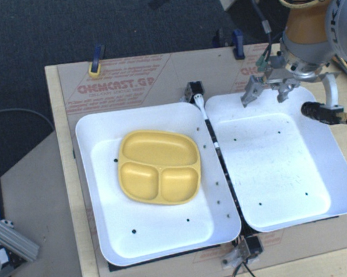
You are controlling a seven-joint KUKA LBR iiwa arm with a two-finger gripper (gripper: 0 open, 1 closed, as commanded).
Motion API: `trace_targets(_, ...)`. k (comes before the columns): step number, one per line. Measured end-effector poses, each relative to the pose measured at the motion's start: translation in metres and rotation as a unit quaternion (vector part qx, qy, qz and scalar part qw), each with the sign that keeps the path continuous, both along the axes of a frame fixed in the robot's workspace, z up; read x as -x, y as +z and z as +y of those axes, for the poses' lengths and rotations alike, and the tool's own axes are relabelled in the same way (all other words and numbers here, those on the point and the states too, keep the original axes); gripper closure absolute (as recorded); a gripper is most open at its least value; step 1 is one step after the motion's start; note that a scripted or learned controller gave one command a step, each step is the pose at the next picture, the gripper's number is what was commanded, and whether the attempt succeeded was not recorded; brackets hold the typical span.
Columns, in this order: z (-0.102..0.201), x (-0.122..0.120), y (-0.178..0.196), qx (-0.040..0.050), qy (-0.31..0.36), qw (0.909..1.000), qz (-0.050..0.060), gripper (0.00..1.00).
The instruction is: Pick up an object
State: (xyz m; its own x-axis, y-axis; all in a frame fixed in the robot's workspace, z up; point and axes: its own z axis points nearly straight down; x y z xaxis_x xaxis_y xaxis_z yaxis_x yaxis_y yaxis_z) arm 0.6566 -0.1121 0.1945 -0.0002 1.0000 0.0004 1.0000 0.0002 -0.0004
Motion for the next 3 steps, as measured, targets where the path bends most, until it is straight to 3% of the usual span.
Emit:
trace_targets(2,0.003,0.001,-0.113,-0.0004,0.000,1.0000,0.004,0.00)
trace_targets(3,0.003,-0.001,-0.098,0.0003,0.000,1.0000,-0.001,1.00)
